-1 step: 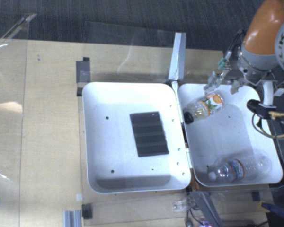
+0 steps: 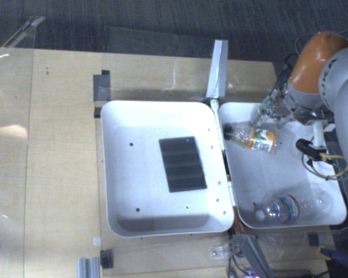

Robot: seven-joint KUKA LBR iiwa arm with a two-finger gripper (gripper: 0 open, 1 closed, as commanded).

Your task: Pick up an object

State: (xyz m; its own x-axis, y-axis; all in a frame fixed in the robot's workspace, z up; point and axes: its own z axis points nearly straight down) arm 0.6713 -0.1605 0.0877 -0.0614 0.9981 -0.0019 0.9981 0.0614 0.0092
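Camera view looks down at a slant on a small clear bottle with an orange label (image 2: 252, 138), lying on its side in the right white bin (image 2: 330, 204), its dark cap pointing toward the bin's left wall. It lies just below and to the left of the gripper (image 2: 274, 110), which hangs over the bin's far edge; whether the two touch cannot be told, and the gripper's tip is too small and cluttered to judge its state. A second, larger clear bottle with a blue label (image 2: 287, 207) lies well away from the gripper, near the bin's front wall, its clear body hard to separate from the white floor. Behind the gripper rises the arm (image 2: 336, 77), grey with its orange band, cut off by the frame's right side, with dark cables looping beneath it over the bin. Farther from the gripper, past the bins' shared walls, the left white bin (image 2: 122, 155) holds a flat dark ribbed slab (image 2: 182, 164) near its middle. Both bins rest on a pale wooden bench (image 2: 52, 155) with small black brackets at the corners and a grey metal bar standing up behind the gap between the bins. A clear sheet covers the bench's far left, its edges faint. Dark carpet fills the background beyond the bench.
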